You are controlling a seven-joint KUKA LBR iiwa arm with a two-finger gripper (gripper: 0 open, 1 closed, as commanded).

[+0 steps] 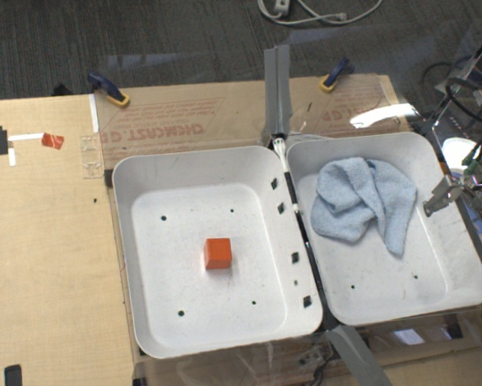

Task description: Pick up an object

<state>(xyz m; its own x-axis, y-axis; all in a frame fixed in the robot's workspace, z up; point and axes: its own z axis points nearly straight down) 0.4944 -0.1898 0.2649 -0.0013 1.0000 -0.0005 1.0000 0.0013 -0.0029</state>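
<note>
the reach is not yet made: the fingers (430,207) hang over the right bin's (462,290) outer rim, holding nothing, and i cannot tell how wide they stand. just beside them lies the crumpled blue cloth (362,204), its long axis running away from the fingers, so the next move is likely a short descent onto a fold. well beyond, in the left bin (146,265), sits the orange cube (218,254), without a long axis.
</note>
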